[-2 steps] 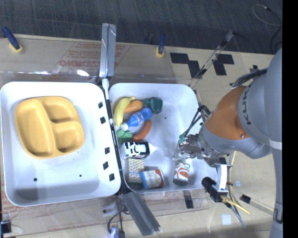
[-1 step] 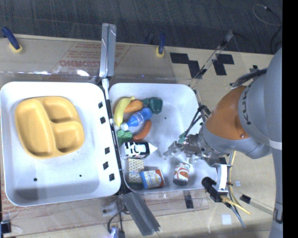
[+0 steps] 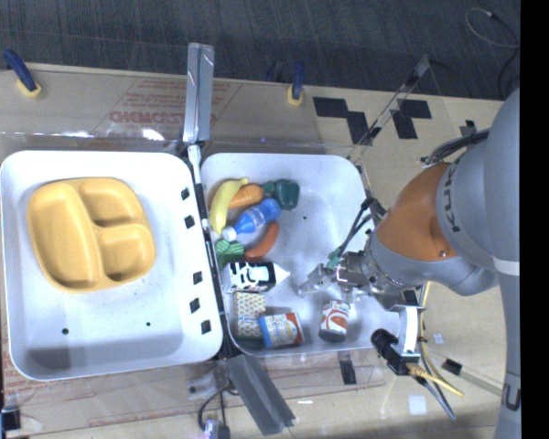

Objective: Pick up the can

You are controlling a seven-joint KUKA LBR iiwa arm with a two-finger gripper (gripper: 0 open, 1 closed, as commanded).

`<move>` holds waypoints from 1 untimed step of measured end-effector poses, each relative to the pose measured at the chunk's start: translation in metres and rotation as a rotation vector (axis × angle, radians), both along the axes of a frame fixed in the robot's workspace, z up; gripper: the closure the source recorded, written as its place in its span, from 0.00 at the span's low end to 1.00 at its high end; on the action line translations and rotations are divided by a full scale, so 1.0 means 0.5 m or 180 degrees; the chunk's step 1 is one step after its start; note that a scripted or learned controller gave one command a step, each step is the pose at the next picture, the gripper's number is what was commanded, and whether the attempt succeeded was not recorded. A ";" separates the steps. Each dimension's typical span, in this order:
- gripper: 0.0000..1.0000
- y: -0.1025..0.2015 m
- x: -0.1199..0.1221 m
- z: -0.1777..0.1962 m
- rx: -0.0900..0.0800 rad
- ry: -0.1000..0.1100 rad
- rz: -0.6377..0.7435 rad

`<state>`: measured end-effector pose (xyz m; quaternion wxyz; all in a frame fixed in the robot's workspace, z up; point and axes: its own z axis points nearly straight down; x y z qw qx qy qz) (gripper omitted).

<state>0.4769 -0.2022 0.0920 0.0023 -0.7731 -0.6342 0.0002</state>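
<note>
A grey robot arm's gripper (image 3: 334, 277) hovers just above a red-and-white can (image 3: 335, 319) near the front wall of the right bin (image 3: 348, 176), jaw opening indiscernible; descending off-centre could topple or nudge the can away.

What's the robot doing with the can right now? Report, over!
Gripper low in the right bin, just above the can. Grip state unclear. Can on the bin floor, near front wall. Small jar beside it, left.

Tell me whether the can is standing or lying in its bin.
Cannot tell for sure. The can sits in the right bin near its front wall, just below the gripper; its label side faces the camera.
</note>
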 end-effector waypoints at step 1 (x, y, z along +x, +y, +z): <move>1.00 0.000 0.001 0.020 0.0002 0.0000 0.0016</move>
